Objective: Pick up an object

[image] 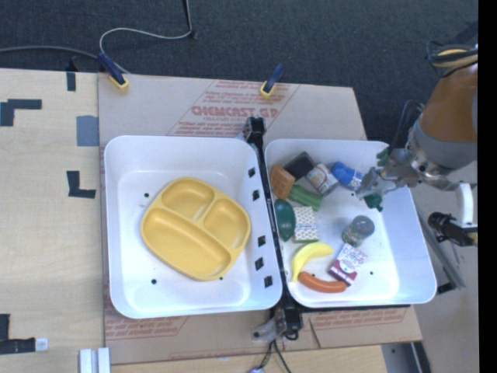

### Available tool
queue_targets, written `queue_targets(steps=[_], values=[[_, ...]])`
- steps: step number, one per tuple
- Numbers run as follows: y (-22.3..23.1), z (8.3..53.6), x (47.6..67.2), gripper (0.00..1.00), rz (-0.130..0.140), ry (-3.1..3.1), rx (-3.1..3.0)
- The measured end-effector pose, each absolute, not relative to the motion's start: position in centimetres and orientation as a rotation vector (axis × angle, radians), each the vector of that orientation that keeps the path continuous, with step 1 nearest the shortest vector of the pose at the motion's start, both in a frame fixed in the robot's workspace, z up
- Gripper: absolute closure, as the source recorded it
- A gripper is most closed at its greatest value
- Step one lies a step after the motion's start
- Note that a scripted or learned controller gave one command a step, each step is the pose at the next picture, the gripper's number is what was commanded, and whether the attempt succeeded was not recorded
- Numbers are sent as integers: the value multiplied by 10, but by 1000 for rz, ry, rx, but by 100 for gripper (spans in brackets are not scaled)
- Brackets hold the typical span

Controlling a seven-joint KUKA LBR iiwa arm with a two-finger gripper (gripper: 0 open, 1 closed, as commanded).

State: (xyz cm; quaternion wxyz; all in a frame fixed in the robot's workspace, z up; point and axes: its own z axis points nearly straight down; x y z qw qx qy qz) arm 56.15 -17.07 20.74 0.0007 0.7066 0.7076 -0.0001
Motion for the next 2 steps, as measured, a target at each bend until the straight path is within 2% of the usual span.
queue_targets(steps=[1,2], values=[[-110,263,484,100,0,2224,2220],[-58,276,484,100,3,2223,2218]])
